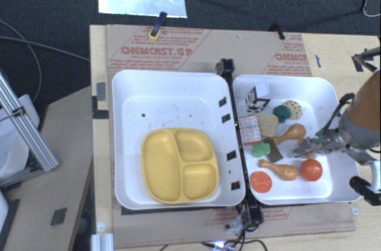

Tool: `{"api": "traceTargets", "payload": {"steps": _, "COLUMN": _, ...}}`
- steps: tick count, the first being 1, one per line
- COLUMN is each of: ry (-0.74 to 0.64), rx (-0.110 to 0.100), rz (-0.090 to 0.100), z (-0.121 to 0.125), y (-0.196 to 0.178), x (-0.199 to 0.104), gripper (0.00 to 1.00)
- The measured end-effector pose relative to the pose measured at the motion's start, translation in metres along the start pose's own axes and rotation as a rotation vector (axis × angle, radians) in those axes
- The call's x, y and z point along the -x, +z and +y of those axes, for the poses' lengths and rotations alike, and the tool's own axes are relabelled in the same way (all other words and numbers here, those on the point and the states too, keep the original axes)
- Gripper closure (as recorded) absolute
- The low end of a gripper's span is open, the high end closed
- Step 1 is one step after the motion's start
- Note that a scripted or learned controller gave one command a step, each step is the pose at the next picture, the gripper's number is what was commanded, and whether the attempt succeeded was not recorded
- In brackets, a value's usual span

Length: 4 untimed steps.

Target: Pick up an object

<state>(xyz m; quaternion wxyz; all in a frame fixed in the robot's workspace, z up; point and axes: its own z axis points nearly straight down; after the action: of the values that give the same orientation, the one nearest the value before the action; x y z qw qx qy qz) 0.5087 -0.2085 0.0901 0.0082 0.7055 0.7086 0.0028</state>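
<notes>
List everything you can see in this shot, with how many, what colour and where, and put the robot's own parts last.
Bins: two, white, side by side on the bench; left bin, right bin.
Divided tray: one, yellow, three compartments, in the left bin.
Tomato: one, red, right bin, near front.
Round slice: one, orange-red, right bin, front left.
Drumsticks: two, tan; one near the front, one mid-bin.
Green pieces: two; one by the divider side, one further back.
Small carton: one, white with black, back of right bin.
Clamp: one, blue and yellow, bench's back edge.
Gripper: one, grey, above the tomato in the right bin.
</notes>
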Motion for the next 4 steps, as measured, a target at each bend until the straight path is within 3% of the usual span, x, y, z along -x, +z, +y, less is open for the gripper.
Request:
{"api": "traceTargets", "payload": {"steps": 1, "ry": -0.009, "rx": -0.007, "rz": 0.009, "z": 0.087, "y": 0.005, "x": -0.077, "gripper": 0.0}}
{"api": "traceTargets", "payload": {"steps": 2, "ry": 0.006, "rx": -0.014, "rz": 0.007, "z": 0.059, "y": 0.006, "x": -0.031, "gripper": 0.0}}
{"api": "traceTargets", "payload": {"steps": 3, "ry": -0.001, "rx": -0.01, "rz": 0.006, "z": 0.061, "y": -0.005, "x": -0.033, "gripper": 1.0}}
{"api": "traceTargets", "payload": {"steps": 4, "ry": 0.006, "rx": -0.019, "rz": 0.01, "z": -0.025, "y": 0.006, "x": -0.052, "gripper": 1.0}}
